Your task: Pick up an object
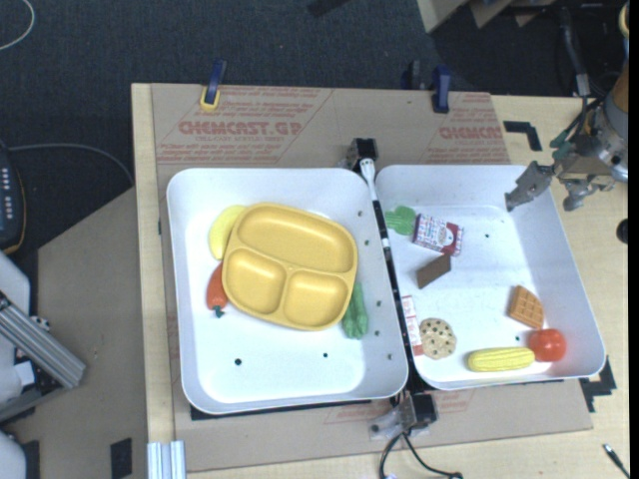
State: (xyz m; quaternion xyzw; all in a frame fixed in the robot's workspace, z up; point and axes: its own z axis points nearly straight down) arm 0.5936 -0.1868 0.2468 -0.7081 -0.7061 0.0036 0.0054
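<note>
My two-finger gripper (551,190) hangs over the far right corner of the right-hand shallow white bin (571,257), its grey fingers spread wide with nothing between them. One finger points down toward the bin's far rim, the other sits just outside the right wall.

Everything I might take lies to the left of me and nearer the camera. Closest is the small red-and-white printed carton (436,234), flat-sided and boxy, with a green soft-looking piece (401,220) touching its left end and a dark brown flat slab (433,270) just on its near side. The carton's long axis runs roughly left to right, so I judge my fingers would close best across its short, near-far span.

Further toward the near edge lie an orange waffle-patterned square (525,307), a glossy red round tomato (547,344), a yellow ribbed corn cob (500,359) lying left to right, and a pale speckled cookie (436,337).

In the left-hand white bin (190,267), well apart from me, sits a yellow three-compartment plastic tray (290,265), smooth and moulded, with a yellow, a red and a green piece tucked around its edges.
</note>
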